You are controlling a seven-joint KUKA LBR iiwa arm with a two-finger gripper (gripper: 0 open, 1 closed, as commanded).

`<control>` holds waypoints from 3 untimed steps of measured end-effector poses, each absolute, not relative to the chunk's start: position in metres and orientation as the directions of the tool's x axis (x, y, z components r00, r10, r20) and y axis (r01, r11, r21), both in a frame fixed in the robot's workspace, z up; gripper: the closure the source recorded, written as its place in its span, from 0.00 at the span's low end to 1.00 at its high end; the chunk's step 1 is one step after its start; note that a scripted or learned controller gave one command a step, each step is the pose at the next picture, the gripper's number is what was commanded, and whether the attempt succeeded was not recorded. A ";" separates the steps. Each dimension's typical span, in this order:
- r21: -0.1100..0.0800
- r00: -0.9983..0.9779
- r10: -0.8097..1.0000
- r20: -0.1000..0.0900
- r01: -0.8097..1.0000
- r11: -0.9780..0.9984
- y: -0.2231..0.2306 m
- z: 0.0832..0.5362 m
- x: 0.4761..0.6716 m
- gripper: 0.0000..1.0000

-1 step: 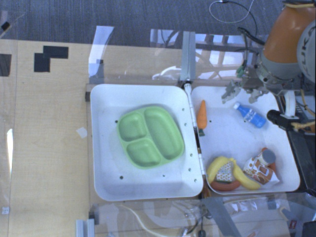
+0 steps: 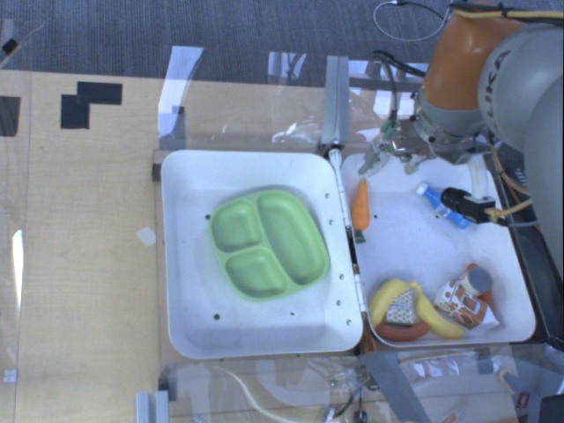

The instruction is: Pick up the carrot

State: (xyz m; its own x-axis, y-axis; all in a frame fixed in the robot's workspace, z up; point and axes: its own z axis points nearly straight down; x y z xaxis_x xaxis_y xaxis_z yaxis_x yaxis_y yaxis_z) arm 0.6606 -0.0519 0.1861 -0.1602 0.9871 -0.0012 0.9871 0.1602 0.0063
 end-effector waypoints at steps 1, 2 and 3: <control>0.008 -0.004 1.000 0.000 1.000 0.004 -0.089 0.087 0.671 0.00; 0.010 0.034 0.999 -0.001 0.999 -0.034 -0.105 0.089 0.601 0.00; 0.019 0.033 0.999 0.002 0.999 -0.033 -0.102 0.102 0.605 1.00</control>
